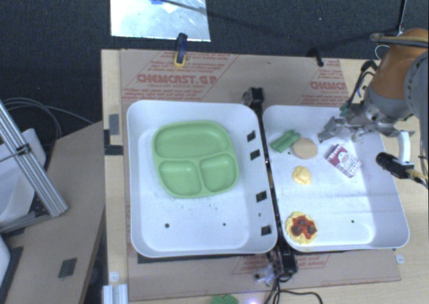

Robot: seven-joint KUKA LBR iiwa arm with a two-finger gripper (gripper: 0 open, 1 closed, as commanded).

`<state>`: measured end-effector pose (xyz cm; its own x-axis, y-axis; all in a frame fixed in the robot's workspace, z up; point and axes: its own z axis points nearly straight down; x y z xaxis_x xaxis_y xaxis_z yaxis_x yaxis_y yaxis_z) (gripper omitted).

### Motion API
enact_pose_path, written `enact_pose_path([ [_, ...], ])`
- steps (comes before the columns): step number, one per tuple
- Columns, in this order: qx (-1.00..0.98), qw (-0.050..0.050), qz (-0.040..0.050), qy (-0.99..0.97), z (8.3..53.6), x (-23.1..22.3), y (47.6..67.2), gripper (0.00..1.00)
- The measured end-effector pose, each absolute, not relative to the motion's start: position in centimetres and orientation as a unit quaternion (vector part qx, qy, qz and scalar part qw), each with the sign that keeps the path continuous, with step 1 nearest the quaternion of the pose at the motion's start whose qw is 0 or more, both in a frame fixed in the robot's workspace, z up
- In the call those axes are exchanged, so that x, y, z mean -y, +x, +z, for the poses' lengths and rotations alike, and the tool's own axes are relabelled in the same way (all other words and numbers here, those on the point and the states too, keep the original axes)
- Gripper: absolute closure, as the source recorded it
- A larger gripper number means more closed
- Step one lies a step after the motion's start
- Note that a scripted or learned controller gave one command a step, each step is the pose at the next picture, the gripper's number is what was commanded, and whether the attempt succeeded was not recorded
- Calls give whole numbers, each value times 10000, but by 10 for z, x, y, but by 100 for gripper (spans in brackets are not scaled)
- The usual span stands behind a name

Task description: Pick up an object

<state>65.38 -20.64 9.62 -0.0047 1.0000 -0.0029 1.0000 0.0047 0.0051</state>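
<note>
From above, two white bins sit side by side on the bench. The left bin (194,229) holds a green tray (195,159) with three compartments, lying flat toward its far side.

The right bin (375,225) holds the small things. A green piece (285,140) lies at its far left, and a tan disc (305,149) sits just right of it, close enough that I cannot tell if they touch. A yellow lump (302,175) lies a bit nearer, apart from both. A small pizza (302,227) with red topping rests at the near left corner, against the bin wall. A red-and-white packet (342,160) lies tilted toward the middle right.

My gripper (333,130) hangs over the far part of the right bin, pointing left, just right of the disc and just beyond the packet. Whether my fingers are apart or together I cannot tell; nothing shows between them.
</note>
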Motion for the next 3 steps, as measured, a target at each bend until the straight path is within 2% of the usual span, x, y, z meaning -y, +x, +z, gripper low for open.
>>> enact_pose_path([
  [1,-7073,-9,-8,7069,84,206,608,0],
  [2,-7077,26,17,7065,96,207,611,100],
  [3,-7107,-27,-20,7035,84,139,670,100],
])
